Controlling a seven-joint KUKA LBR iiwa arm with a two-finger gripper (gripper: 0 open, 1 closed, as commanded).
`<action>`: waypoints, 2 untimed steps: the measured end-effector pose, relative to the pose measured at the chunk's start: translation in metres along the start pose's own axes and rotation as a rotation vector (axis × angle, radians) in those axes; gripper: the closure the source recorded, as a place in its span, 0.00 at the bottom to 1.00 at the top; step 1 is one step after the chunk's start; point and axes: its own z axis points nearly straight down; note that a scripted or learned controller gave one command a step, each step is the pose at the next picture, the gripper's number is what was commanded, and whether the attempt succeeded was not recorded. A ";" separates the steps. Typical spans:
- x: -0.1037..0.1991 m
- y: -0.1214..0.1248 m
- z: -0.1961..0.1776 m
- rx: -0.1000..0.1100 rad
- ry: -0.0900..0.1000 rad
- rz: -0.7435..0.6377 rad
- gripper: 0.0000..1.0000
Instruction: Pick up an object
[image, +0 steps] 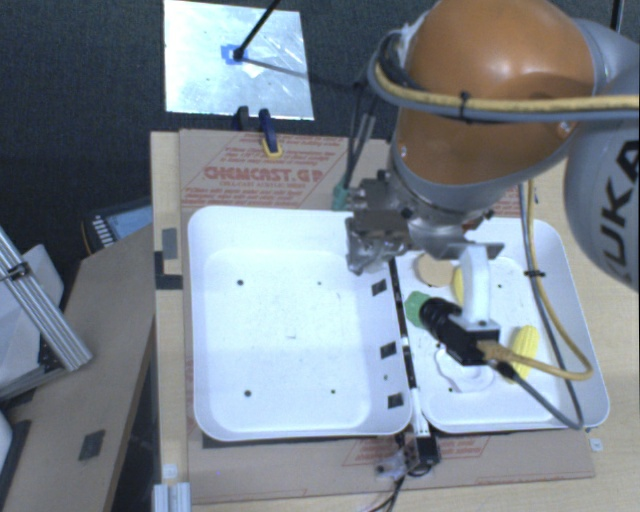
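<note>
1. Green piece is your nearest candidate. It lies in the right bin, just beside the ridge where the two bins meet, and is partly hidden under the robot's own hardware.
2. In the same bin you have a flat tan disc just beyond it and a yellow, ridged, corn-like piece to its right. The green one looks smooth and rounded, probably plastic.
3. The gripper hangs over the far part of that ridge, left of the green piece and apart from it. You cannot tell whether it is open or closed.
4. Watch for a straight descent from here: it would likely meet the bin rim or the left bin and close on nothing.
5. Watch the wall too: a glossy, rounded piece tight against it leaves little room on that side, so the piece may slip out or get shoved away
</note>
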 end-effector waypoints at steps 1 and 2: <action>-0.068 0.000 -0.080 -0.015 0.002 0.011 1.00; -0.029 0.000 -0.040 -0.004 0.001 0.000 1.00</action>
